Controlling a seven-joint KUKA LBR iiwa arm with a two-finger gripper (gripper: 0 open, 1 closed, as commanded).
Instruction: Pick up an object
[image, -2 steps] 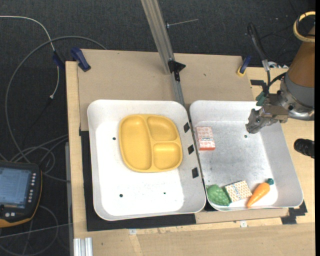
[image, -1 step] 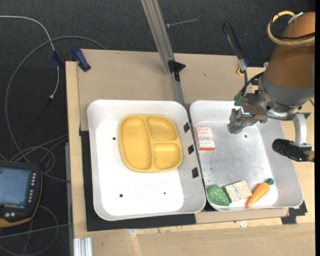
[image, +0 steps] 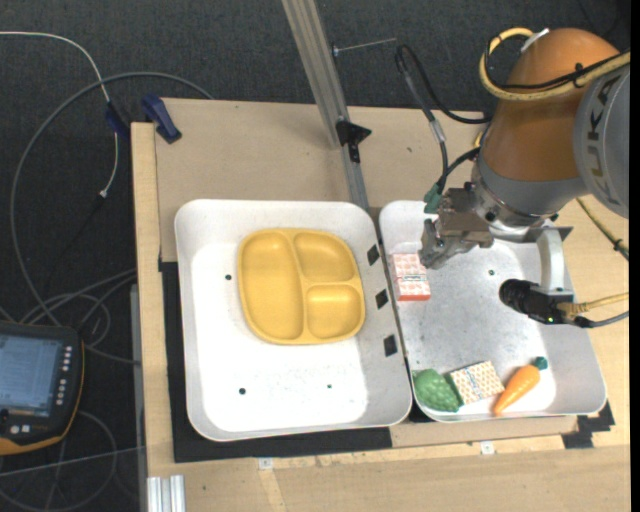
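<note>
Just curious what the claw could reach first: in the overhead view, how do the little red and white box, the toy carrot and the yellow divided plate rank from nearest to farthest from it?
From the gripper:
1. Red and white box, just beside it in the right bin.
2. Yellow divided plate, in the left bin.
3. Toy carrot, at the right bin's near edge.

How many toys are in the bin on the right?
4. A small red-and-white carton lies by the bin's left wall, under the end effector. Along the near edge: a green plush lump, a checkered box and an orange plastic carrot. The arm may hide more.
</note>
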